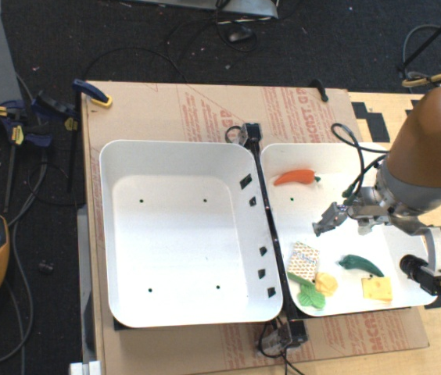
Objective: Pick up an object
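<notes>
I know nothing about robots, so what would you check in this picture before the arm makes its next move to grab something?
1. Things to pick lie in the right white bin: ok. An orange carrot-shaped toy, a dark green curved piece, a yellow wedge-shaped block and a patterned small box are there.
2. Gripper is over that bin: ok, above bare floor between the carrot toy and the box.
3. Gripper carries nothing: ok, nothing shows between its tips.
4. Fingers open enough to grasp: cannot tell.
5. Target stands apart: ok for the carrot toy; not ok for the box, which touches a light green piece and a yellow round piece.
</notes>
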